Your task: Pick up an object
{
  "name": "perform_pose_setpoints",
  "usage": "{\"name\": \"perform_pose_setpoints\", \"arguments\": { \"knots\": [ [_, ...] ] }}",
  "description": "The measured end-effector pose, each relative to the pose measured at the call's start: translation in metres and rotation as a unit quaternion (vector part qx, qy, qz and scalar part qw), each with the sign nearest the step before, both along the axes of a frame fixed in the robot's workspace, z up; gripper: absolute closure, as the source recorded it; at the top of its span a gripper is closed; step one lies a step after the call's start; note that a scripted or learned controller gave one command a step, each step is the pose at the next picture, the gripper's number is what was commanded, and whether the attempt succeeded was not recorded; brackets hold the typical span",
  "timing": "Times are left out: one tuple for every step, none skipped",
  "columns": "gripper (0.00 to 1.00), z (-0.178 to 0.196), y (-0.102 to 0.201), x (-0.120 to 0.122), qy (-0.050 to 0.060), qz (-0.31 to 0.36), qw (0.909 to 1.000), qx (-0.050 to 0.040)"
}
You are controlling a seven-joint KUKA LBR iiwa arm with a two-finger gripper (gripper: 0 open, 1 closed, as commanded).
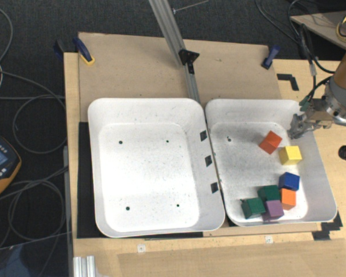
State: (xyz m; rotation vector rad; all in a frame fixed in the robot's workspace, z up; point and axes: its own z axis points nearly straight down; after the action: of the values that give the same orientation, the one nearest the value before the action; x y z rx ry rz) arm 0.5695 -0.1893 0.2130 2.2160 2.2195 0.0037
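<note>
Gripper: at the right edge of the frame, mid-height, over the upper right corner of the right bin. Tips point left and down; nothing visible between them. Whether they stand wide or narrow cannot be told, the detail being too small and dark. Arm: enters from the right edge, with cabling at the wrist.

Red block: in the right bin, just left of and below the gripper, set apart from it, turned at an angle.
Yellow block: just below and right of the red one, near the bin's right wall.
Blue block: lower right of the bin.
Orange block: directly below the blue, touching it.
Green blocks, two: one left of the orange, one further left and lower.
Purple block: at the bin's lower edge, between the lower green and the orange.

Left bin: centre-left of the frame, beside the right bin, their rims meeting.

Metal rail: slants from top centre down to the seam between the bins.

Blue clamps: upper left and upper right of the bench board.
</note>
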Motion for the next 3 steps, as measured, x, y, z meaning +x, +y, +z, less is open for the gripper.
{"name": "perform_pose_setpoints", "arguments": {
  "knots": [
    [1.0, 0.008, 0.051, -0.019, 0.003, 0.002, 1.0, 0.0024],
    [1.0, 0.002, 0.106, -0.029, 0.004, 0.002, 1.0, 0.0028],
    [1.0, 0.001, 0.153, -0.043, 0.004, 0.002, 1.0, 0.0026]
  ]
}}
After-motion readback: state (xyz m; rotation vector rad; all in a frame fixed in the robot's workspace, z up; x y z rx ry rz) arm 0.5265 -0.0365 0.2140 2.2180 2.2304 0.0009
